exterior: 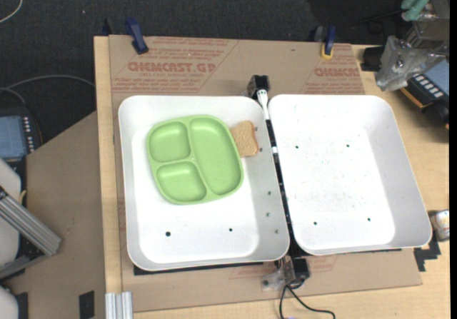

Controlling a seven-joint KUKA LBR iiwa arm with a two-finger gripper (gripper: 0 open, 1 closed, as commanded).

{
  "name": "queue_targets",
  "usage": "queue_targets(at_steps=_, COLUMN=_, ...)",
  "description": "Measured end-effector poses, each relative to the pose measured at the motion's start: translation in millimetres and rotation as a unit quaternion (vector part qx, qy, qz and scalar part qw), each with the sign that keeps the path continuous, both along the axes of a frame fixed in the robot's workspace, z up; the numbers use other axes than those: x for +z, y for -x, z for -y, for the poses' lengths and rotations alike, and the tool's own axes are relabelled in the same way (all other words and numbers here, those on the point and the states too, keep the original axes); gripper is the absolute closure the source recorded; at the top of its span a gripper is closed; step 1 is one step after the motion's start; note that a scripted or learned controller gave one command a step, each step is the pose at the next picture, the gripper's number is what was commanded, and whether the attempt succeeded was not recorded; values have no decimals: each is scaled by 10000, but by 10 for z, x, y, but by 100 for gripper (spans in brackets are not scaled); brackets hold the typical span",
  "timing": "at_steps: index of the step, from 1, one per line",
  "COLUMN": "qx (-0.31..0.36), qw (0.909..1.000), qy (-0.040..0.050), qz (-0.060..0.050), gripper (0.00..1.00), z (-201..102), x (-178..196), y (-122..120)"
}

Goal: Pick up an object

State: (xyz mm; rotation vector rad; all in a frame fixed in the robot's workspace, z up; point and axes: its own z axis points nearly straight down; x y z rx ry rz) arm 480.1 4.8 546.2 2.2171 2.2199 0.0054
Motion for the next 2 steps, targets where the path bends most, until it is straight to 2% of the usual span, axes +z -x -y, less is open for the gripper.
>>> queue_targets(at_steps=1, qx=24, qw=10000, qy=1, qz=-97, gripper=100, z=-571, x=-1172, y=19)
queue_targets(at_steps=2, qx=1, qw=10000, qy=-5, qz=-5, gripper=100, z=-635, x=-936, y=5)
